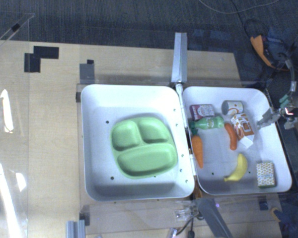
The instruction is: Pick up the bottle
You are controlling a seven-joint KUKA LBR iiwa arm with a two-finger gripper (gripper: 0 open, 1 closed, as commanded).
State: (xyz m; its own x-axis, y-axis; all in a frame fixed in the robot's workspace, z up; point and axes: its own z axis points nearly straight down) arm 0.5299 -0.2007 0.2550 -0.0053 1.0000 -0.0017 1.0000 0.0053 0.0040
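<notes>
Presently my jaws (288, 110) stand at the right rim of the right bin (278, 182), partly beyond the view's edge; whether they are released or clenched I cannot tell, and nothing is seen held in them. Contents of the right bin: a maroon packet (202, 110) at the upper left, a small tin can (232, 106) near the upper middle, an orange-and-white carton (243, 125) just below the can, a red sausage-shaped item (231, 135), a carrot (197, 151) along the left wall, a banana (238, 168) lower down, and a patterned sponge block (265, 174) at the lower right. The left bin (94, 182) carries a green divided tray (144, 148). The bottle (206, 124), green, lies on its side in the upper left of the right bin, just below the maroon packet and touching or nearly touching it. It is well apart from my jaws, with the can, carton and sausage-shaped item between. Its long axis runs roughly left to right across the view, slightly tilted; which end is the cap I cannot tell for certain.
</notes>
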